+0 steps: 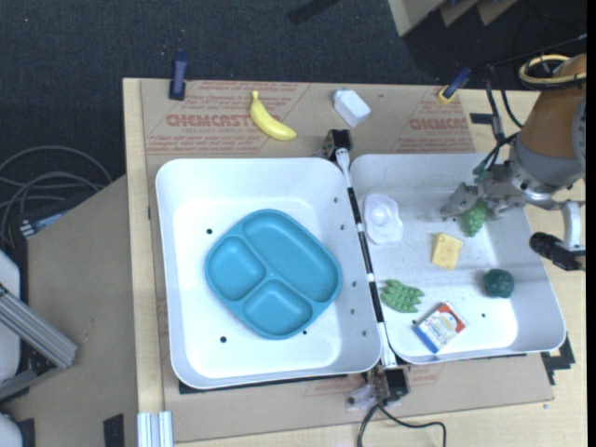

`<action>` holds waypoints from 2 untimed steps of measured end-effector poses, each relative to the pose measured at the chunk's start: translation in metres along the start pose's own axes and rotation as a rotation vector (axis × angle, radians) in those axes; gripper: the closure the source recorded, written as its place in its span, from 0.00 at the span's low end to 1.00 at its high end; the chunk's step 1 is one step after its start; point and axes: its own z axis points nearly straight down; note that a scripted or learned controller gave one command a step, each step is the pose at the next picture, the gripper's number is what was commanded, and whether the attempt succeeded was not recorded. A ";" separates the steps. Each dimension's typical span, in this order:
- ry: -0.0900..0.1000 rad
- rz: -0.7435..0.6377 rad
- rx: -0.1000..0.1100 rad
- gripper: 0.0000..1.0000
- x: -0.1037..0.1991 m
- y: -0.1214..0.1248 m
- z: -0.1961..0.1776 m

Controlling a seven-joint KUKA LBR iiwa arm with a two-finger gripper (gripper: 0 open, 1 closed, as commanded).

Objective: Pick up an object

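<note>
While scanning from the left, noted a blue sectioned plate [270, 273] lying flat in the left bin [172, 250], well apart from any likely pick. Farther back on the bare bench, noted a banana [270, 119] and a small white block [352, 107], both outside the bins. Moving right into the right bin [549, 329], recorded a crumpled white piece [382, 220] by the left wall, a leafy green item [401, 295] nearer, a red and white packet [439, 325] at the near edge, a yellow block [447, 250] mid-bin and a dark green ball [498, 283] to the right. Found the gripper [477, 205] low at the far right of that bin, directly over a small green object [476, 220], judged the likely target. State of the claw: cannot tell, being hidden by the wrist and by the object's blur. Risks judged from here: closing off-centre and nudging the green object aside; pinching only a soft edge and shedding it on the lift; scraping the bin floor through excess descent.
</note>
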 end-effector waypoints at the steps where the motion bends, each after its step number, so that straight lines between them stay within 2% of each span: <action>1: -0.003 -0.001 -0.006 1.00 -0.001 0.002 -0.013; 2: -0.002 -0.001 -0.014 1.00 0.070 0.002 0.008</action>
